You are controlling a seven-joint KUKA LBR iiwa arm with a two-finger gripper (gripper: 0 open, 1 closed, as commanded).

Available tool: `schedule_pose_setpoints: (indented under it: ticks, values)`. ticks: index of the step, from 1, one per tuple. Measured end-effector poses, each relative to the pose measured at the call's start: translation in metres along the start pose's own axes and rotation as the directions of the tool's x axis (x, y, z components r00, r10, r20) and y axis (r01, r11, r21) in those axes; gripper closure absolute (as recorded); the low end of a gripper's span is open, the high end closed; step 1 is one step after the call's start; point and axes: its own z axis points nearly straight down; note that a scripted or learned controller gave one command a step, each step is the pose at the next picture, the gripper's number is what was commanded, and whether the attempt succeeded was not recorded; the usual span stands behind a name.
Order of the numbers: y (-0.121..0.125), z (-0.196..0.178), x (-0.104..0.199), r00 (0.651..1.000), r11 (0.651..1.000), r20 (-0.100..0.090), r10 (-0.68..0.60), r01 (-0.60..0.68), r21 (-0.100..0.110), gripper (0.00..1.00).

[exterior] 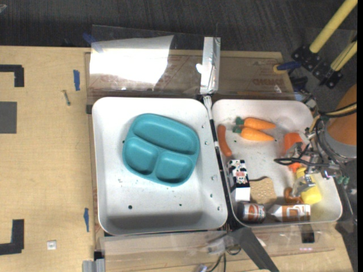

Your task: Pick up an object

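Two shallow white bins sat side by side on the bench. The left bin (108, 169) held a teal divided plate (161, 148), lying flat with its long axis running from upper left to lower right. The right bin (266, 111) held the clutter. Two toy carrots (256, 128) lay nearly level near the top, green tops pointing left and tapered ends pointing right, one just below the other and touching. An orange-red piece (223, 140) lay along the left wall, its length running up and down the view. Below it a small cow-print carton (239, 177) stood near the divider, long axis toward the front. Beside it lay a brown flat slice (262, 189). Along the front wall a can (252, 211) and a bottle (291, 212) rested on their sides, both lying left to right. A yellow toy (311, 194) sat by the right wall.

The gripper (304, 166) hung low over the right side of that bin amid cables; whether it was released or clenched could not be told.
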Motion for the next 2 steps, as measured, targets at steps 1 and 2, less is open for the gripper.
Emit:
schedule_pose_setpoints:
  ticks: [1, 2]
  values:
    - [0.001, -0.012, -0.001, 1.0, 1.0, 0.001, -0.002, 0.002, 0.001, 1.0]
    - [0.062, -0.113, -0.056, 0.987, 0.987, -0.002, 0.162, -0.162, -0.003, 1.0]
